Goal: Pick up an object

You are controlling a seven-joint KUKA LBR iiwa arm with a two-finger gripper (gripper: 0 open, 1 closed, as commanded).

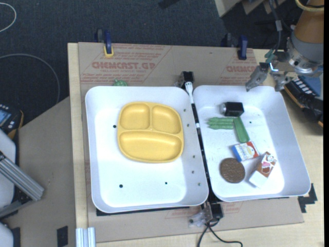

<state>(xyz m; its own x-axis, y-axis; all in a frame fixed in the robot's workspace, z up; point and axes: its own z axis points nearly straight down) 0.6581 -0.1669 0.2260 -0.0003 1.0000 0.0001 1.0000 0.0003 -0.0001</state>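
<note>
- Jaws [266, 76]: spread apart with nothing between them, positioned over the far rim of the right bin [293, 138].
- Right bin contents: black block [233, 108], two green pieces [230, 124] (forming an L), blue-and-red carton [244, 151], brown disc [233, 170], red-and-white carton [263, 168].
- Left bin [103, 158]: yellow divided plate [150, 131].
- Both bins sit on the counter [82, 86].

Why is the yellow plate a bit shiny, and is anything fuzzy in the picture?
In the camera view, light from above gives the yellow plate soft pale patches and makes the left bin glow bright white; the gripper at the top right looks slightly fuzzy, while the brown cookie and the green pieces look fairly sharp.
</note>
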